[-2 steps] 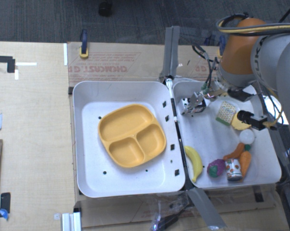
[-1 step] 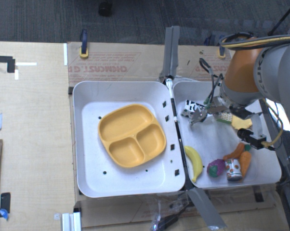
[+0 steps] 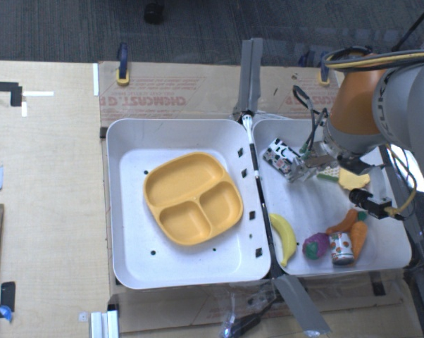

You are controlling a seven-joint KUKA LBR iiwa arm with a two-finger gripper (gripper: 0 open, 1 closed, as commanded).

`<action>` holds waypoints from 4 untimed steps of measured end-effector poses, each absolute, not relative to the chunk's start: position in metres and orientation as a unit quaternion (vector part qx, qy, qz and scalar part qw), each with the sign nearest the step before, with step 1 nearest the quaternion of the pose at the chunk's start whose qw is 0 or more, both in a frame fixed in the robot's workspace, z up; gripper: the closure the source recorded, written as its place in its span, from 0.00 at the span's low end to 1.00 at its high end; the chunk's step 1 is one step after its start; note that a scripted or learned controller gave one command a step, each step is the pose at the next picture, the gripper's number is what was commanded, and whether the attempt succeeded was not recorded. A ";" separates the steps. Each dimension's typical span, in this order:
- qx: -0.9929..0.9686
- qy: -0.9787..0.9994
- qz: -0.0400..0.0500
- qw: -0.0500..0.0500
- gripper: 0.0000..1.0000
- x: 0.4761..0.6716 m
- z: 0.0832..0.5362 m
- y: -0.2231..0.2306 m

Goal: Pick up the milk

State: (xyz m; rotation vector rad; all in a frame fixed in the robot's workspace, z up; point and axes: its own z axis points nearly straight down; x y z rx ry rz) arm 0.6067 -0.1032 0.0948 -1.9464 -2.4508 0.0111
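The milk (image 3: pixel 279 154) is a small white carton with black patches, lying tilted in the upper left part of the right bin (image 3: pixel 381 263), close to the wall between the bins. My gripper (image 3: pixel 305 168) reaches down from the right and sits right against the carton's lower right side. The grey wrist and orange band (image 3: pixel 356 101) hang above it. From this angle I cannot make out whether the carton is between the fingers.
A yellow divided plate (image 3: pixel 192 197) lies in the left bin (image 3: pixel 127 259). In the right bin are a banana (image 3: pixel 284 236), a purple fruit (image 3: pixel 315 246), a small can (image 3: pixel 342 248), a carrot (image 3: pixel 358 234) and a yellow piece (image 3: pixel 354 180) under the arm.
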 end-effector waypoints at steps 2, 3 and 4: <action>-0.742 -0.669 0.032 0.022 1.00 0.644 0.199 -0.030; -0.788 -0.615 0.031 0.022 1.00 0.644 0.189 -0.034; -0.857 -0.515 0.018 0.010 1.00 0.652 0.223 -0.007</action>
